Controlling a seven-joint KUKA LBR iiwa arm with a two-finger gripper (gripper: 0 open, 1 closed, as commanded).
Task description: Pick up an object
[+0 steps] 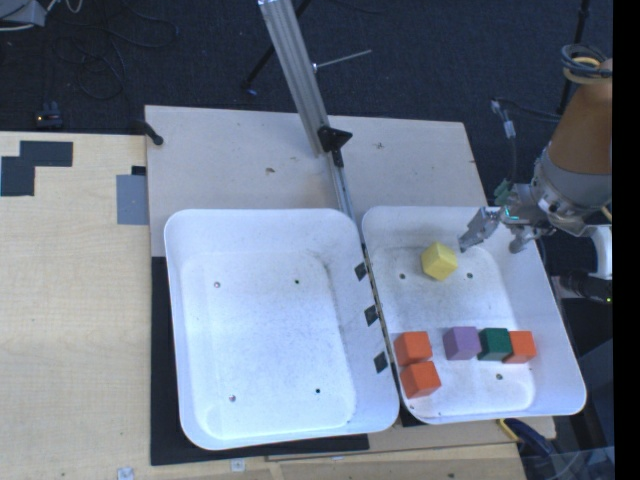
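My gripper [497,230] hangs over the upper right part of the right bin [555,298], fingers spread apart with nothing between them — it holds and touches nothing that I can see. The nearest thing to take is the yellow block [439,261], which lies just beside the gripper, to its left and a little toward the near edge of the bin, standing alone on bare white floor. It looks roughly cubic, so I judge no long axis matters. Further toward me sit the other blocks — two orange blocks [416,362] stacked by the bin's left wall, then a purple block [461,342], green block [494,343] and another orange one in a tight row.
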